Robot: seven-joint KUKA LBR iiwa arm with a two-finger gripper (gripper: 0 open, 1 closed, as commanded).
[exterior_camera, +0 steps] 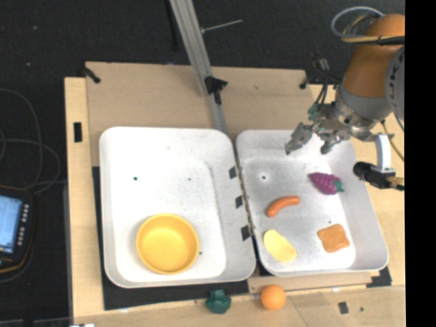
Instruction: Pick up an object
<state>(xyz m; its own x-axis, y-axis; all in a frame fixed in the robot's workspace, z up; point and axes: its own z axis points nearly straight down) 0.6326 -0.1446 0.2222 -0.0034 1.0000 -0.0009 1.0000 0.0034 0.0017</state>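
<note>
Nearest the camera, on the bench in front of the bins, lie an orange ball and a small green object, both outside the white walls and just beside the front rim. Behind them the left bin holds a yellow bowl in its near corner, with bare floor beyond. The right bin carries the candidates for the pick: a pale yellow piece near the front wall, an orange-brown block toward the front right corner, an orange sausage-shaped item near the middle, and a purple grape-like toy farther back on the right. The four lie apart from one another, each with open floor around it; the yellow piece and the block sit closest to walls, so approach there is tighter than at the sausage shape. Farthest back, the gripper hangs above the rear part of the right bin with its two fingers spread and nothing between them, well short of any item. As a judgement, the task stands at its approach stage: no object is chosen by contact, none is lifted, and descent, closure and lift all remain. The purple toy is the nearest candidate to the gripper, with the sausage shape next; the rear floor below the fingers is bare. A slanted metal strut rises behind the divide between the bins, clear of the arm's side.
</note>
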